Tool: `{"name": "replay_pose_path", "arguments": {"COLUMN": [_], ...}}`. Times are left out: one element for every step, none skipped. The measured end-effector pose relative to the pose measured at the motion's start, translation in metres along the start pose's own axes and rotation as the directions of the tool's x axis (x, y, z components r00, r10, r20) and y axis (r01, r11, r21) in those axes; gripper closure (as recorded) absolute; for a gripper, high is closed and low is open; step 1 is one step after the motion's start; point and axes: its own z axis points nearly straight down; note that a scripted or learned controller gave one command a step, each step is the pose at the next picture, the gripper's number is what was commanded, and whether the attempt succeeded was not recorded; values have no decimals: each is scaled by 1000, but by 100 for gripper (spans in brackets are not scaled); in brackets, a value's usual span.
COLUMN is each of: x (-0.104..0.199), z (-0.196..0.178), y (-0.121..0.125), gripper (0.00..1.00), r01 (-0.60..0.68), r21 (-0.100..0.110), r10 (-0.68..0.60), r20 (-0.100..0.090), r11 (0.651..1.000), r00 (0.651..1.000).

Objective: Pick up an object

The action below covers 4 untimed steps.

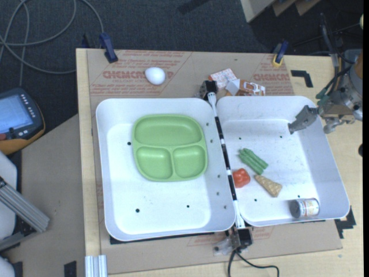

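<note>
My gripper [312, 124] hangs over the upper right part of the right bin [271, 111], open, with nothing between its fingers. One grey finger [301, 120] points down-left toward the bin floor. Below and to the left of it lie a bunch of green beans [252, 159], a small red piece [241, 178] and a tan cone-shaped piece [268, 184]. A small silver can [304, 207] lies on its side near the bin's front right corner. All of these are apart from the gripper.
The left bin [115, 201] holds a green divided plate [170, 146]. A white egg-shaped thing [154, 75] and some crumpled wrappers [236, 84] lie on the cardboard behind the bins. Blue clamps [108, 48] [280, 52] grip the board's back edge.
</note>
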Motion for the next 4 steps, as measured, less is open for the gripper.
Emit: {"name": "replay_pose_path", "arguments": {"x": [37, 54, 54, 121], "z": [107, 191, 182, 91], "y": [15, 18, 18, 15], "gripper": [0, 0, 100, 100], "r01": [1, 0, -1, 2], "r21": [2, 1, -1, 0], "r10": [-1, 0, 1, -2], "r20": [-1, -1, 0, -1], "r11": [1000, 1000, 1000, 1000], "r00": [1000, 1000, 1000, 1000]}}
